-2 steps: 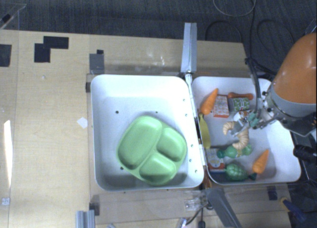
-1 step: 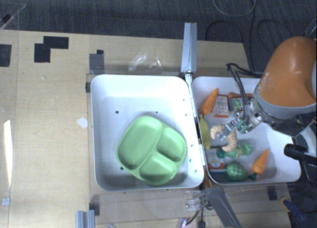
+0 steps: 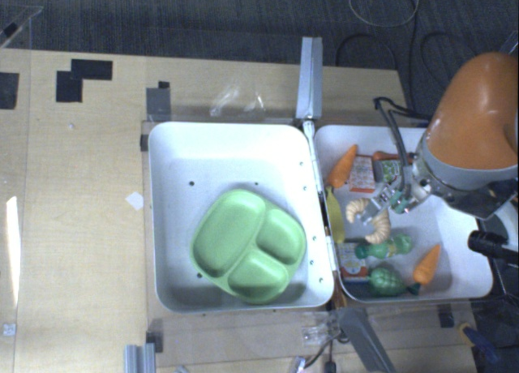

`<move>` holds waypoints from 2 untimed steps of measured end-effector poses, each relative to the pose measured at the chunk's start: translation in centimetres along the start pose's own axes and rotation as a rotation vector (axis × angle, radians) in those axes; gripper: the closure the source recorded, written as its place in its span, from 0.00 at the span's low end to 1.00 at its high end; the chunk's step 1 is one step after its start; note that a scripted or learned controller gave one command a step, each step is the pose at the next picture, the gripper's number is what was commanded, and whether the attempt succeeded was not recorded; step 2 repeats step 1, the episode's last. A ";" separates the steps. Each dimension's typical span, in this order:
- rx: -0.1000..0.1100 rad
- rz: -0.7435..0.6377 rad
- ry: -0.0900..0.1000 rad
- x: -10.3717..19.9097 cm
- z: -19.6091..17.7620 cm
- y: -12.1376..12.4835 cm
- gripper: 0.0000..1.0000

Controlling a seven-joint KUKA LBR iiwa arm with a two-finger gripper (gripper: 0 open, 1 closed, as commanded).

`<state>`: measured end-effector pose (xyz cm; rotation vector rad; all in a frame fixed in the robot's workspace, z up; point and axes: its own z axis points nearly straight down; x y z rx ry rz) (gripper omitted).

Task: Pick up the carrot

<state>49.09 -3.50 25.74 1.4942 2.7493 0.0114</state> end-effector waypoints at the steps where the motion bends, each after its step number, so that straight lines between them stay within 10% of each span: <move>1: 0.005 -0.484 0.006 4.4 2.4 2.5 1.00; 2: 0.005 -0.484 0.006 4.4 2.4 2.5 1.00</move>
